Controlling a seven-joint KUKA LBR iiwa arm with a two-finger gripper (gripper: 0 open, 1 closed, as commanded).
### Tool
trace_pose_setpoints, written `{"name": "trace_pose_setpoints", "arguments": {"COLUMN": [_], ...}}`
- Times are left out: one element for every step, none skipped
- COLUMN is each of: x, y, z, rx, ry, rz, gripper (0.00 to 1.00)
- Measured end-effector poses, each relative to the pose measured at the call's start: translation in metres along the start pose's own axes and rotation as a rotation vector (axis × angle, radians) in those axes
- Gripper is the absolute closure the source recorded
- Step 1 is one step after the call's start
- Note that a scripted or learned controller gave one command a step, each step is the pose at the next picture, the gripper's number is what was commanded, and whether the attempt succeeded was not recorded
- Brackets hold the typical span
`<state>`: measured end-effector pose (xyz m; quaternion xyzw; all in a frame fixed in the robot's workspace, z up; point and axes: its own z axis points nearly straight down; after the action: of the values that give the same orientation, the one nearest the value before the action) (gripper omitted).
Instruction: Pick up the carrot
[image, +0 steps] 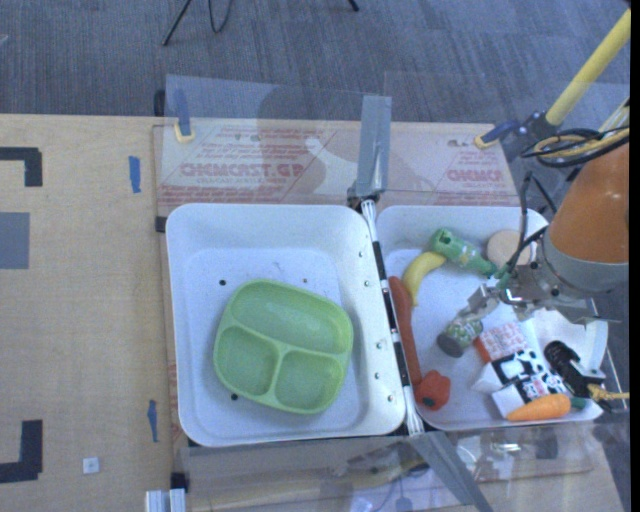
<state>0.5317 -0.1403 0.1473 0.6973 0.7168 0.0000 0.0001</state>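
Carrot (541, 407) lies at the near right corner of the right bin (432, 222), resting against a white packet with black print (525, 372). Gripper (497, 297) hangs over the bin's middle, well apart from the carrot; whether it is spread or pressed together cannot be told at this angle. Nothing visible between its tips.

Risk: the carrot sits tight to the bin wall and the packet, so a descent may catch the rim or drag the packet instead. The arm must also cross clutter to get there.

Count, right bin: one carrot, one banana (420, 271), one green bottle (456, 247), one long red piece (404, 322). Left bin (190, 300): one green divided plate (283, 346).
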Motion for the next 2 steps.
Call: {"name": "trace_pose_setpoints", "arguments": {"x": [-0.061,-0.075], "y": [0.068,0.128], "z": [0.047,0.060], "rx": [-0.003,0.040], "ry": [-0.001,0.022], "rz": [-0.114,0.014], "gripper": [0.00,0.00]}}
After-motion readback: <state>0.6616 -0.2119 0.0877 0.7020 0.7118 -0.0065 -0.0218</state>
